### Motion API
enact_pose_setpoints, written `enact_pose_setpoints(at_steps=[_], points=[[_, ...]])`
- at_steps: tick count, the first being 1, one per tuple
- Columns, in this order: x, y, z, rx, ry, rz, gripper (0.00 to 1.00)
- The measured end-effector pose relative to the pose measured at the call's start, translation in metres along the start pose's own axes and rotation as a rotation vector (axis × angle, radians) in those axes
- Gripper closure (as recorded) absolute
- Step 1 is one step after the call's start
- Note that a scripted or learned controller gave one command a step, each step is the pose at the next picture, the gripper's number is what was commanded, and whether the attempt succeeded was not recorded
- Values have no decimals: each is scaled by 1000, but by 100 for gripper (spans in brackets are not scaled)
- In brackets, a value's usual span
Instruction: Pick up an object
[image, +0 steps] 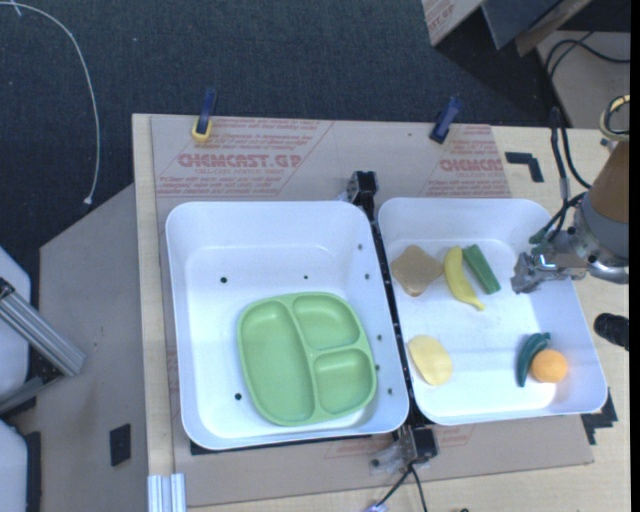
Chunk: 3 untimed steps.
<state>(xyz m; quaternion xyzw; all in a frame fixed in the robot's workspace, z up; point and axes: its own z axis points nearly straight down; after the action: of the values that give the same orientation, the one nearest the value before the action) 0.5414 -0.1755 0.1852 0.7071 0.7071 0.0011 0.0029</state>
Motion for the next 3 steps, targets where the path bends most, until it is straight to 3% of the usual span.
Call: enact_pose_setpoints(at_steps=[1, 3], points=[[-1, 2, -52, -2, 0, -1, 100], [108, -18, -38, 9, 6, -6, 100]])
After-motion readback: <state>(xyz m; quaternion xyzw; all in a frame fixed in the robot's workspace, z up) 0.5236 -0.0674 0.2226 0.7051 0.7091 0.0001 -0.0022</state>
